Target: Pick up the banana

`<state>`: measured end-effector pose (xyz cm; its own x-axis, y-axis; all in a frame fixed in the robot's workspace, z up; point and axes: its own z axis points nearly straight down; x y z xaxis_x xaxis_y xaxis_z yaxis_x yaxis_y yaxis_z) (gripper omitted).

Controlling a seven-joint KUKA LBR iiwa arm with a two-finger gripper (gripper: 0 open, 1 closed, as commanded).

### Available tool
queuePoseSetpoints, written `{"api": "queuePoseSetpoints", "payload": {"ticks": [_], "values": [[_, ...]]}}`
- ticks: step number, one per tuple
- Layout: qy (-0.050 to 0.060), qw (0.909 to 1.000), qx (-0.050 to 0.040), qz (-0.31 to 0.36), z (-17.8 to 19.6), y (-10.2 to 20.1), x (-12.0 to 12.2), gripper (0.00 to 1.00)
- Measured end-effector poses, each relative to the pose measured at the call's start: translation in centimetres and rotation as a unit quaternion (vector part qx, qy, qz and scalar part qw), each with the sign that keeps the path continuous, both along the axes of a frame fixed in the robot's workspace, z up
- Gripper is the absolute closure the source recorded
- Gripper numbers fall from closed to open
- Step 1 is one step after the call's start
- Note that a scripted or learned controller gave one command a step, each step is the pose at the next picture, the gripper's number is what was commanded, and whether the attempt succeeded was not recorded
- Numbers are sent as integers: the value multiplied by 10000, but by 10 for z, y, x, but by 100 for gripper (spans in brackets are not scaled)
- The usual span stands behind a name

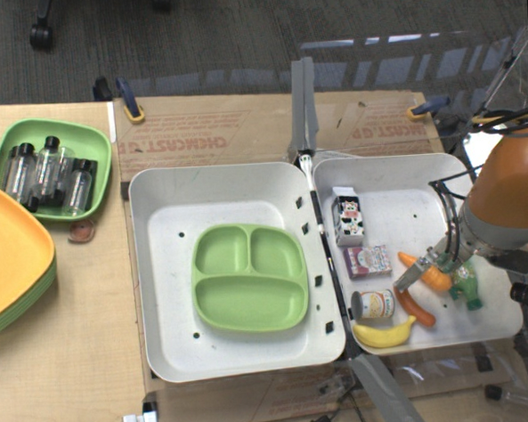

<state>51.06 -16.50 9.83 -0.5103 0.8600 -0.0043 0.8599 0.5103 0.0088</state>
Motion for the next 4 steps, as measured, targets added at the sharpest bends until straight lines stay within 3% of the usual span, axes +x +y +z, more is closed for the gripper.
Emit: {"api": "queuePoseSetpoints", "payload": {"ticks": [1,2,3,4], "values": [[41,9922,-14,1249,-6,27,-7,0],[21,9556,-39,2946,-4,49,-24,0],[14,9562,-32,2926,4,49,-23,100],[32,8452,-27,5344,-7,70,-25,100]]}}
